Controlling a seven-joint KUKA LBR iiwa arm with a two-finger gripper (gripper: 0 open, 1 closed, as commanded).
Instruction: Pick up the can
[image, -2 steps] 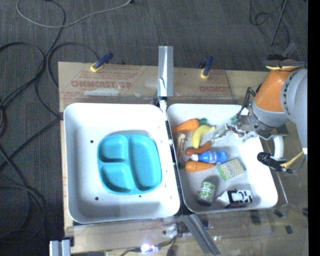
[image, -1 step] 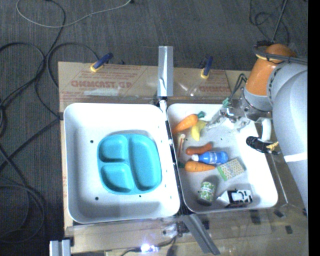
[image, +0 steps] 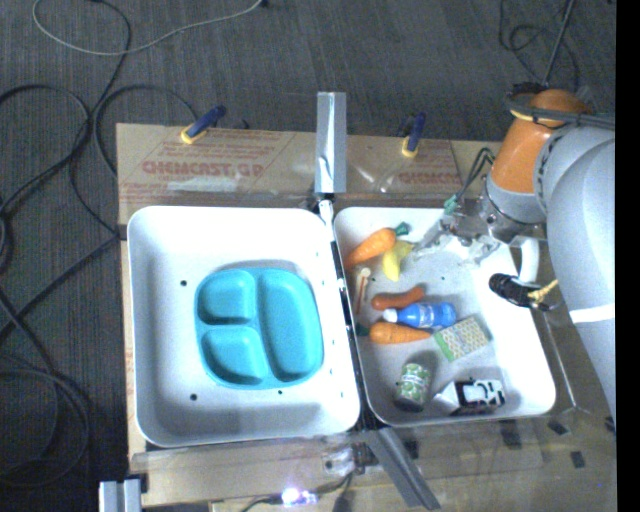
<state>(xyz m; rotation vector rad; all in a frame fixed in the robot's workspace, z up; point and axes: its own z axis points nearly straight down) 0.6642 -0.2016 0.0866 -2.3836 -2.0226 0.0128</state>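
Observation:
The can (image: 412, 385) is small, green and patterned, and lies near the front of the right bin (image: 535, 385). My gripper (image: 457, 232) hangs over the bin's back right part, below the orange wrist band (image: 522, 150). It is well behind the can, with the toy vegetables and a bottle between them. Nothing shows in its grasp.
The right bin also holds three orange carrots (image: 372, 244), a yellow banana (image: 392, 262), a blue bottle (image: 425, 316), a green patterned box (image: 462, 338) and a black-and-white object (image: 478, 394) beside the can. A blue divided tray (image: 262, 325) sits in the left bin (image: 160, 260).

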